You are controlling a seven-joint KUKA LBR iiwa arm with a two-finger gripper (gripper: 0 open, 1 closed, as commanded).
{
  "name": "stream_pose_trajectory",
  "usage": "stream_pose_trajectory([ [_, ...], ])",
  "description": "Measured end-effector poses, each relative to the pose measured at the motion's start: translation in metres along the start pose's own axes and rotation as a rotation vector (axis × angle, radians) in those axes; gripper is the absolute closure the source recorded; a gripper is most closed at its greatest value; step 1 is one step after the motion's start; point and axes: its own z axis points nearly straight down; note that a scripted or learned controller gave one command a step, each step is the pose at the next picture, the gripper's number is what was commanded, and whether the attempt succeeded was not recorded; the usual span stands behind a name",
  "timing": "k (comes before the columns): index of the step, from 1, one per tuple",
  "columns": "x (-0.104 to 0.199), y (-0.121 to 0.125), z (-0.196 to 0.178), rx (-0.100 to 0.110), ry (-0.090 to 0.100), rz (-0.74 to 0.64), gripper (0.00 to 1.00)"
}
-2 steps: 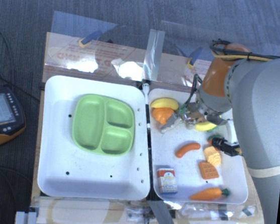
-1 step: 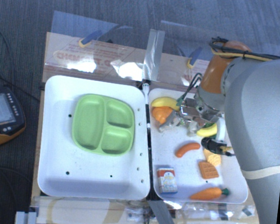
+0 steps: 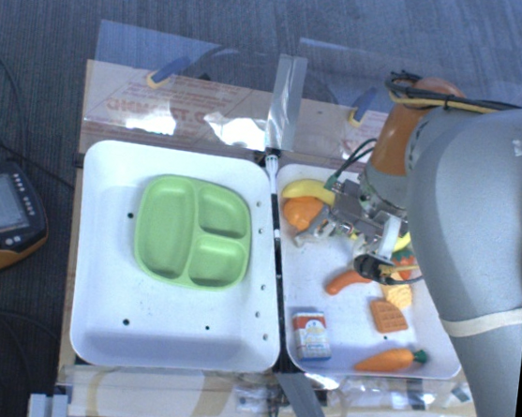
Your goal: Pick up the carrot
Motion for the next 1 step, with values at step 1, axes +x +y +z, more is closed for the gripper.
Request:
stream_pose_trajectory([
  [1, -0.0081, 0.0003, 0.0011, -0.083, -0.014, -0.309, 0.0],
])
